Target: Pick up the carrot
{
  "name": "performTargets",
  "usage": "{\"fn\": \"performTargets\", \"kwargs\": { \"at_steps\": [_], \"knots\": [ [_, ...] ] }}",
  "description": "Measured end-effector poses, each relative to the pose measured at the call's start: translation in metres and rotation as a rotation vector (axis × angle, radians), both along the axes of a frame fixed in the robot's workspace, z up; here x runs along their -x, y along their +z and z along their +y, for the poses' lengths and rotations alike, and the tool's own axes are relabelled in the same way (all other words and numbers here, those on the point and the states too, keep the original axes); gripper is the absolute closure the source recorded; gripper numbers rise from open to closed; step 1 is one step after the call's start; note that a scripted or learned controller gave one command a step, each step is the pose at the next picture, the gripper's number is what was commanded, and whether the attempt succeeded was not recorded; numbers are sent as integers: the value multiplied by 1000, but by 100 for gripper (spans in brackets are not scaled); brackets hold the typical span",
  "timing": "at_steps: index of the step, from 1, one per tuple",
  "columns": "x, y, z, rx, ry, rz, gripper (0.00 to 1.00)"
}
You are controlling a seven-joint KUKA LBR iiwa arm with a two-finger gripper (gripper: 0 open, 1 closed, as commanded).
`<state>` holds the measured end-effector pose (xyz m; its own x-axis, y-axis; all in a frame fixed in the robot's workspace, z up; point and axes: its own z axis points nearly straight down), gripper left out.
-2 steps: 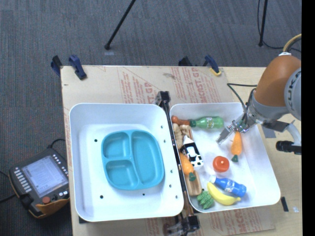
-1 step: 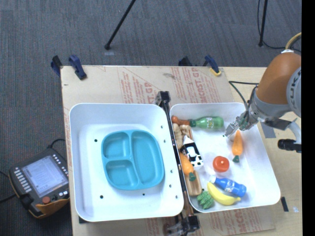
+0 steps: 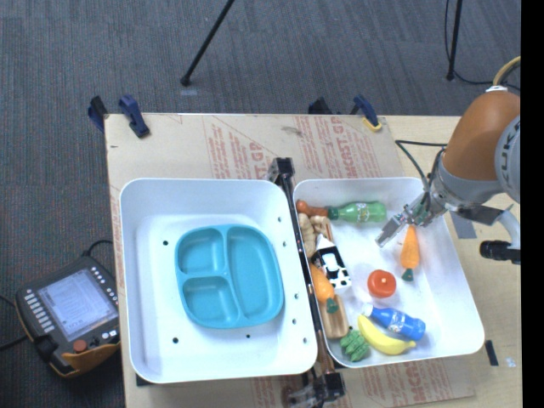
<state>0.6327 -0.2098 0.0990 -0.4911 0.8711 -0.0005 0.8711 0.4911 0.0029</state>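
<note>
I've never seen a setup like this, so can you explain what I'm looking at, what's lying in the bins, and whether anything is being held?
One camera looks down at a slant on a bench with two white bins. The grey and orange machine at the right is a robot arm; its gripper sits at the top of a carrot in the right bin. I can't tell if the carrot is gripped. That bin also holds a green bottle, a tomato, a banana and other toys. The left bin holds a blue divided plate.
</note>
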Motion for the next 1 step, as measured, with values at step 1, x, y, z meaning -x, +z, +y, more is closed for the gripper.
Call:
{"fn": "performTargets", "kwargs": {
  "at_steps": [1],
  "knots": [
    [-1,11,0,0,-2,-2,100]
  ]
}}
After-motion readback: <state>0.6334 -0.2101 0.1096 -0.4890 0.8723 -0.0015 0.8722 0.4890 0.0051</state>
